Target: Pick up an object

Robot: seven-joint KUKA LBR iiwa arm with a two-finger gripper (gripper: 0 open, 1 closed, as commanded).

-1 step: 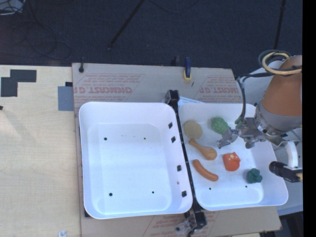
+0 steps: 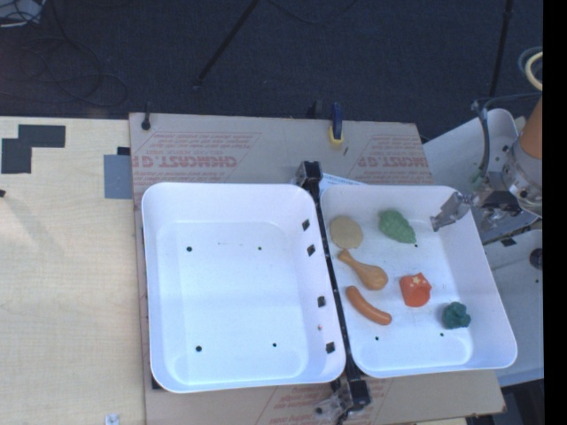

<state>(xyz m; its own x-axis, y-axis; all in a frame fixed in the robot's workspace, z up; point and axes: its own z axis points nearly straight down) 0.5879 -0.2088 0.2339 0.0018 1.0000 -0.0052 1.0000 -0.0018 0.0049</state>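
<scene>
The right bin [image 2: 496, 348] holds several toy foods. A beige round piece [image 2: 346, 232] and a light green leafy piece [image 2: 397, 226] lie near its far side. A tan drumstick [image 2: 363, 271] and an orange sausage [image 2: 368, 305] sit beside the divider. A red piece [image 2: 415, 289] lies mid-bin, and a dark green broccoli [image 2: 456, 315] rests near the right wall. My gripper [image 2: 476, 223] hangs over the bin's far right corner, up and right of the leafy piece. It is open with nothing between its fingers.
The left bin [image 2: 159, 282] sits against the right one, joined by black clips [image 2: 307, 175]. Both rest on a cardboard sheet [image 2: 221, 153] on the wooden bench. A yellow clamp [image 2: 336, 132] grips the cardboard's far edge.
</scene>
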